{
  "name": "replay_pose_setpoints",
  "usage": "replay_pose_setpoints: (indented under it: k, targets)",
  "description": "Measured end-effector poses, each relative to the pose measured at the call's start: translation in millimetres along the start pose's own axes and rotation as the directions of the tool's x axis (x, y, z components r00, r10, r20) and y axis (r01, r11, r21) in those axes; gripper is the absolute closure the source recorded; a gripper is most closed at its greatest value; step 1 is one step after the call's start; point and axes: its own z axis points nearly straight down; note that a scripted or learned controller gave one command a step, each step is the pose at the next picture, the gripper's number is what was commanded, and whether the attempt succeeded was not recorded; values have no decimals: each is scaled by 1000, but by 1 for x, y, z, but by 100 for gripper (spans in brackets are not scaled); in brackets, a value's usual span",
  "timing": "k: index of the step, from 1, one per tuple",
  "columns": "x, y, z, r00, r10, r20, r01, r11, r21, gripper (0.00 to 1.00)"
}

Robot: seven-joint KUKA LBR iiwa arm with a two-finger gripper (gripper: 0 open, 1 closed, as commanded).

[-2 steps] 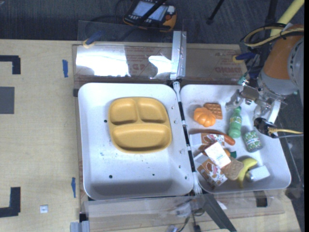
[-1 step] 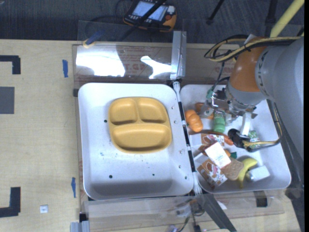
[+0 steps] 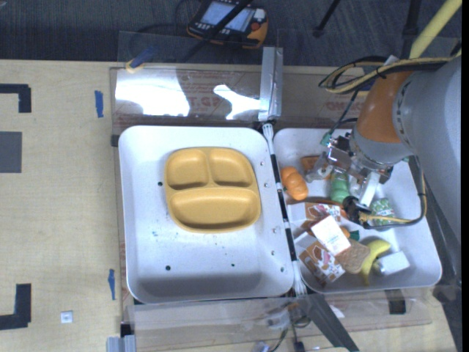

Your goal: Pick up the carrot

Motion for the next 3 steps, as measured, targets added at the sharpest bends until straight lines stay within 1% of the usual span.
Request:
replay_pose_setpoints:
  k: [1, 2, 3]
  targets:
    - [30, 41, 1, 973, -231, 9, 231, 973, 18, 0]
    - [32, 41, -5, 972, -234, 11, 234, 972, 23, 100]
    - [-17, 36, 1, 999, 34, 3, -34, 999, 0, 100]
